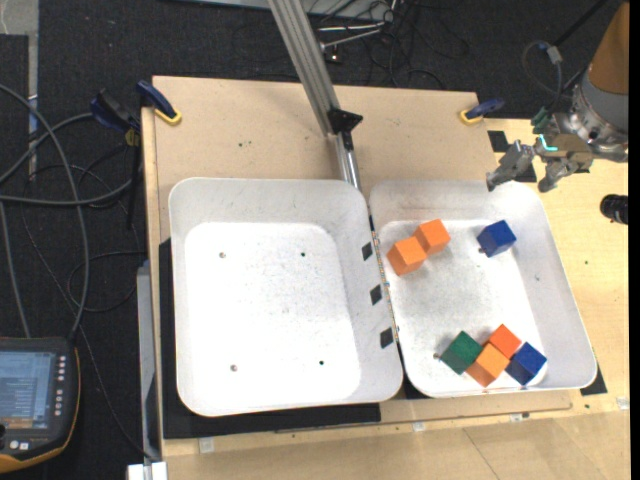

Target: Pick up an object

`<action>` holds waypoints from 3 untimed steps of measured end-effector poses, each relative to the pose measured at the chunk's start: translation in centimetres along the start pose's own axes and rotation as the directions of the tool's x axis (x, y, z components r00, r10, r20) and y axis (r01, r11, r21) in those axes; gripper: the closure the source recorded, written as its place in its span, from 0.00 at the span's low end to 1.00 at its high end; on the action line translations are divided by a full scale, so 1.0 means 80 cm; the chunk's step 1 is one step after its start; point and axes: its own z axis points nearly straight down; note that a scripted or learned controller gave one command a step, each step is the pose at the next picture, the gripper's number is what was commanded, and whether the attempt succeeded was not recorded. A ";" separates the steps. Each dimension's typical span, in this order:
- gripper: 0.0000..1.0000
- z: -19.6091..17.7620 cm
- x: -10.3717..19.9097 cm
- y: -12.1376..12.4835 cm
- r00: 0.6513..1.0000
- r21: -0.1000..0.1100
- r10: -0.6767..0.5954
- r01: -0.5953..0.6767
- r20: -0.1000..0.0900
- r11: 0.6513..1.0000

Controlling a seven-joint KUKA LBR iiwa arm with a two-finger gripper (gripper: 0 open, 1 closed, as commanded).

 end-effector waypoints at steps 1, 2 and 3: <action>0.00 -0.003 0.000 0.001 1.000 -0.004 -0.002 0.002 0.002 1.000; 0.00 0.076 0.007 0.003 1.000 0.002 -0.002 0.002 0.000 1.000; 0.00 0.155 0.013 0.003 1.000 0.001 -0.002 0.002 0.000 1.000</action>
